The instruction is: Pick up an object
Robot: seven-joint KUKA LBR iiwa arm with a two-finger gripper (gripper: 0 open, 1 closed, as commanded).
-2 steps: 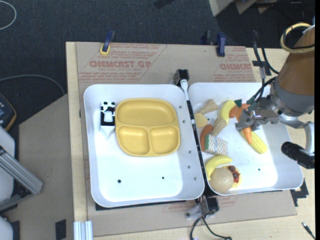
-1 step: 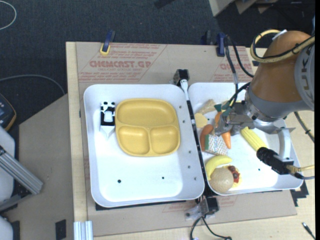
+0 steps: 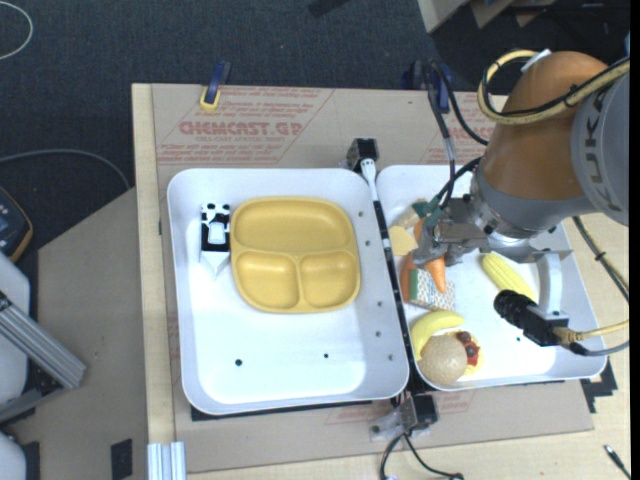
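Bench top (image 3: 300, 118): brown board printed with red lettering, clamped at the far edge by a blue-and-yellow clamp (image 3: 213, 88). Floor (image 3: 120, 28): dark blue-grey carpet. Thin pale cable (image 3: 55, 156) loops across it at left. Aluminium extrusion (image 3: 40, 343) at lower left.

Arm exterior

A grey arm (image 3: 600, 158) is fitted with a rounded orange band (image 3: 545, 108); a yellow cable (image 3: 500, 73) is looped beside it.

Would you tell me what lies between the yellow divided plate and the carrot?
In the camera view, the bins' adjoining white rims separate the yellow plate from the carrot.
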